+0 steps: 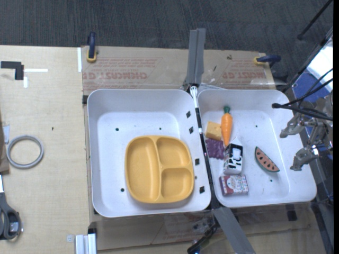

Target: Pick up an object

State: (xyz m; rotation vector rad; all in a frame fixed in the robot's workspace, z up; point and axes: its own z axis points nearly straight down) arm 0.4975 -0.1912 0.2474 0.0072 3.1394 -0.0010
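The right bin point(275, 192) holds several small objects. An orange carrot point(226, 128) lies upright along its left side, with a yellow cheese wedge point(213, 130) beside it. A purple bunch of grapes point(215, 148) lies just below the cheese. A black-and-white carton point(233, 159) sits in the middle, and a red carton point(233, 184) lies flat nearer the front. A watermelon slice point(266, 160) rests apart on the right.
The left bin point(106, 115) contains a yellow divided plate point(159, 169). Grey metal brackets and black cables point(304, 142) hang over the right bin's right rim. A grey tape ring point(23, 151) and scissors point(8, 221) lie on the bench at the left.
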